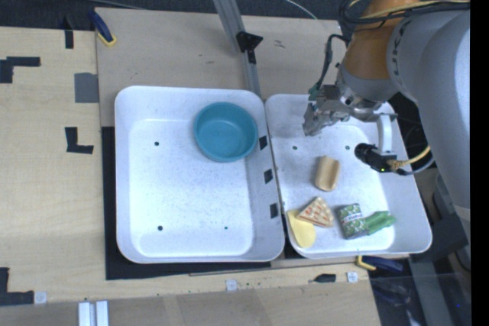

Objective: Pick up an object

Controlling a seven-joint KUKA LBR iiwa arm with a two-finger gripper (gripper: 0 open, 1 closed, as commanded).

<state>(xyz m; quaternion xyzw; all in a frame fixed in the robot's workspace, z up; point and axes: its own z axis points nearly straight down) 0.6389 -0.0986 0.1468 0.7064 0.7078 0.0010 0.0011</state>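
tool poised above the right bin, nearest object lying below it

the tool point(315, 123) hangs over the upper part of the right bin point(290, 112), its tips near the bin floor; whether its jaws are spread or closed cannot be told from this slanted view, and nothing is seen between them. taking the tool as landmark: the nearest candidate, a tan cylinder point(327, 173), lies just below it in view and a little right, well apart from the tips, its long axis running roughly up-down in view (a slight tilt). farther below the tool sit a yellow wedge point(315, 213) and a green packet point(362, 221), close together by the bin's near wall. far left of the tool, in the left bin point(137, 187), rests a blue bowl point(225, 131). the arm enters from the right, orange band above the wrist, wrist bent downward. judged next: a short travel toward the cylinder.
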